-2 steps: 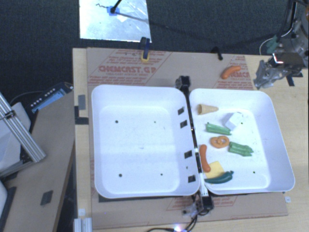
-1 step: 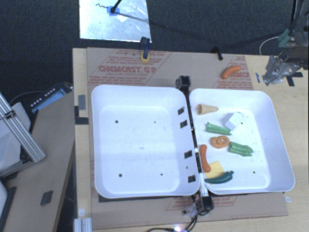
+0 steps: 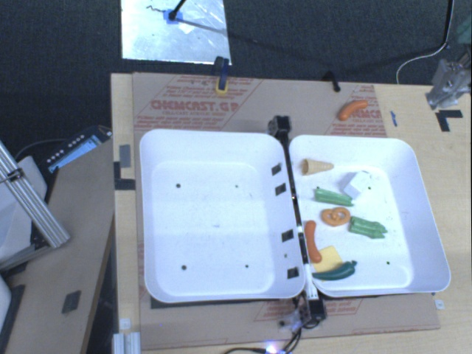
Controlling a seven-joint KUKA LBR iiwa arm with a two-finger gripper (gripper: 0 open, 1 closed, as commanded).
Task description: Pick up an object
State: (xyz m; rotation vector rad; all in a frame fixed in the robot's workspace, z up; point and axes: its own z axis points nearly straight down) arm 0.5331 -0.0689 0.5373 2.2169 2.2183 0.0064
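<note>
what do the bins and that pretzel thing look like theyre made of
Bins: probably thin moulded plastic, smooth matte white, with rounded corners and raised rims. Pretzel: likely a plastic or rubber toy, given its uniform orange colour; too small to tell which.

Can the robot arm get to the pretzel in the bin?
Probably yes. The pretzel lies flat in the right bin, uncovered, with small gaps to the green toys beside it. The gripper sits off the bin's far right corner.
</note>
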